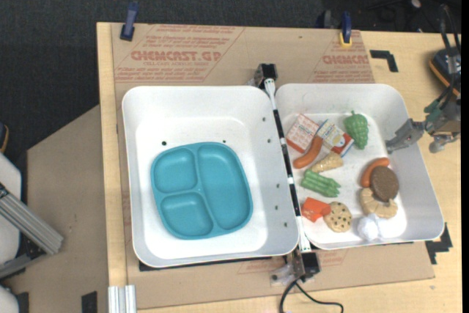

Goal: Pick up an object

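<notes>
**Toy food in the right bin, gripper at its right rim**

Dark carpet surrounds a pale wooden bench topped with a brown cardboard sheet printed in red and held by a blue clamp at the far left and a yellow clamp at the far right.

Two shallow white bins sit side by side on the sheet. The left bin holds a teal divided plate with three compartments, lying flat near its middle. The right bin holds a cluster of toy food: a small red-and-white packet and a blue-and-white packet at the far side, a green leafy piece to their right, a sausage slanting below the packets, a green pea pod, an orange-red piece touching a cookie, a brown patty on an orange slice, and pale pieces near the white ball at the near right.

At the right bin's right rim, the gripper reaches in from the right, just right of the green leafy piece and apart from it. Whether it is open or closed cannot be told; nothing is seen between its tips.
</notes>
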